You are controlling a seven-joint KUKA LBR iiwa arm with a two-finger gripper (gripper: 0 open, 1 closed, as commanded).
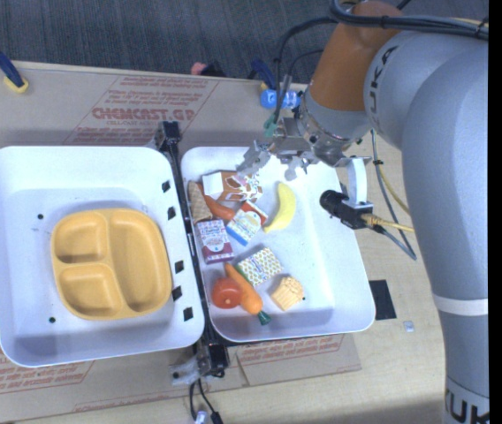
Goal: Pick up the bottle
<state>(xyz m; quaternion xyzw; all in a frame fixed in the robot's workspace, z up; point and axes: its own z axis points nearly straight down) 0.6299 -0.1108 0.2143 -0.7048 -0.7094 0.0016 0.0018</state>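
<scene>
Left bin (12, 237): yellow tray (110, 263); right bin (339, 272): perhaps toy food.

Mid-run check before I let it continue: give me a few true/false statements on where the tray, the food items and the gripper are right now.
1. The yellow tray lies in the left bin. True.
2. The banana is in the left bin. False: it lies in the right bin, near its middle.
3. The gripper is over the far end of the right bin. True.
4. The carrot sits on the tray. False: it lies in the right bin's near part, beside the tomato.
5. The tray's compartments hold food. False: they look bare.
</scene>
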